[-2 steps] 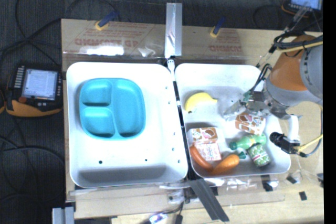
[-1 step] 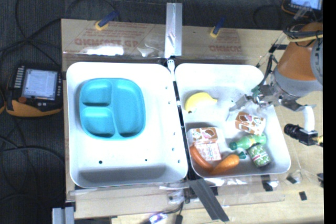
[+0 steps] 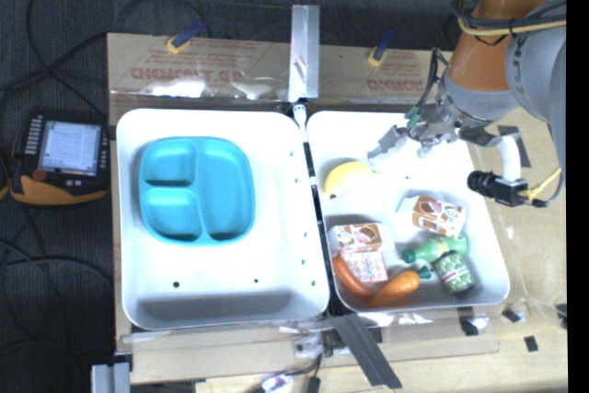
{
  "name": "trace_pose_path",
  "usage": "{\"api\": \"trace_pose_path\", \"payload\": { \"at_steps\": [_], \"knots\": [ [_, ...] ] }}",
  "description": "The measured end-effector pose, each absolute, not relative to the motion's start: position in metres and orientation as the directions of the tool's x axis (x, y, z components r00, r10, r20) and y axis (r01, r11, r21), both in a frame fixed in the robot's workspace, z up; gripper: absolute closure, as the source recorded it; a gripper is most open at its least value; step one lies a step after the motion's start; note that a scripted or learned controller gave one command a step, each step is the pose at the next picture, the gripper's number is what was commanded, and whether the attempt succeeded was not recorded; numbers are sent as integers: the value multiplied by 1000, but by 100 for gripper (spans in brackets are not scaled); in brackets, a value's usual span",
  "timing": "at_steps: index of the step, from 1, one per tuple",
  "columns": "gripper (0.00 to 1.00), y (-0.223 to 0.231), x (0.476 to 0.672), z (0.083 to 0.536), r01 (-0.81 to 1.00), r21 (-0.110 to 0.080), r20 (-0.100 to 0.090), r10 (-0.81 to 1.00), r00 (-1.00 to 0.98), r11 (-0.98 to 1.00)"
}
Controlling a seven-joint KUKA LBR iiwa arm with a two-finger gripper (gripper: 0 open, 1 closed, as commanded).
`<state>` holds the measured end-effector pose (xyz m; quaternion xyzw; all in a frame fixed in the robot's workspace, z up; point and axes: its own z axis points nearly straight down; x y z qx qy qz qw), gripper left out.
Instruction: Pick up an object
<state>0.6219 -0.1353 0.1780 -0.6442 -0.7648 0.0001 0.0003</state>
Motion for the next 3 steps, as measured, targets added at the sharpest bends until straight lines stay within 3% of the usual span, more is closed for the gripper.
{"api": "trace_pose_path", "payload": {
  "at_steps": [1,2,3],
  "knots": [
    [0,-102,630,98,870,1,0,870,-493,493],
    [100,-102,630,107,870,2,1,870,-493,493],
    [100,-71,596,183,866,0,1,866,-501,501]
  ]
}}
